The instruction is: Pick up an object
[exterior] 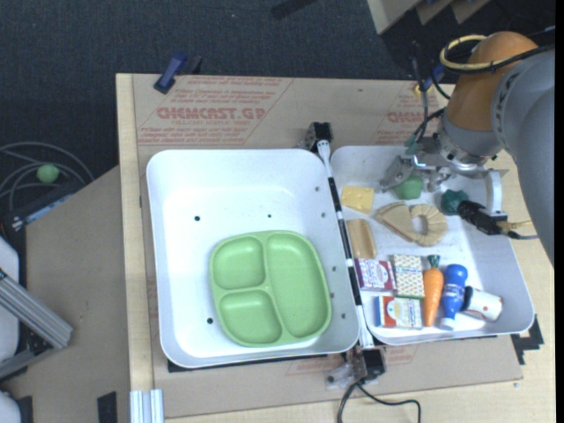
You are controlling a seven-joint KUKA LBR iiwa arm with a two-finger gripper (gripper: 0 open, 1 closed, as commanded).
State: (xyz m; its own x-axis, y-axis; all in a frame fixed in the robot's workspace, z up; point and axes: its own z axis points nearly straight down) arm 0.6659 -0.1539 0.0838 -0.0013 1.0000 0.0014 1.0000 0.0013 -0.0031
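A small green object [409, 186] lies at the upper end of the right bin [515, 276], directly under the end effector [414, 171]; whether it is gripped, I cannot tell. Lower in that bin sit a yellow block [357, 198], a tan wedge [411, 222], two small cartons [394, 292], a carrot [432, 294] and a blue bottle [452, 290]. The left bin [176, 236] holds a green divided plate [269, 286], with bare floor above it. The arm [493, 86] is cut off at the frame's right.
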